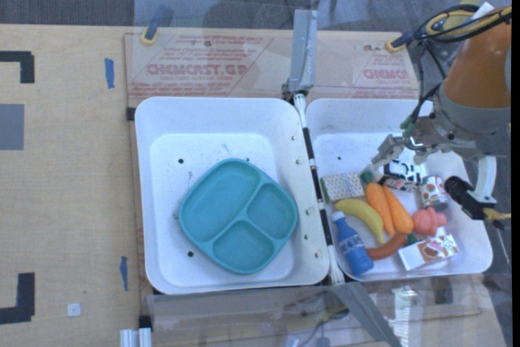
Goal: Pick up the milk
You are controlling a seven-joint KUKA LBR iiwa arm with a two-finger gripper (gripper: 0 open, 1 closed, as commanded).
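In the right bin [479, 256], a small cow-patterned milk carton [404, 171] lies on its side, long axis running from nine to three o'clock. The end effector [398, 149] hovers at its twelve o'clock; its finger state cannot be told. Carrots [388, 209] lie at six o'clock.

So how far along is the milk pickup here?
Approach looks done: the hand is low in the right bin, right at the black-and-white milk carton. No grip can be confirmed. The carton sits in the bin beside the carrots, so lifting remains.
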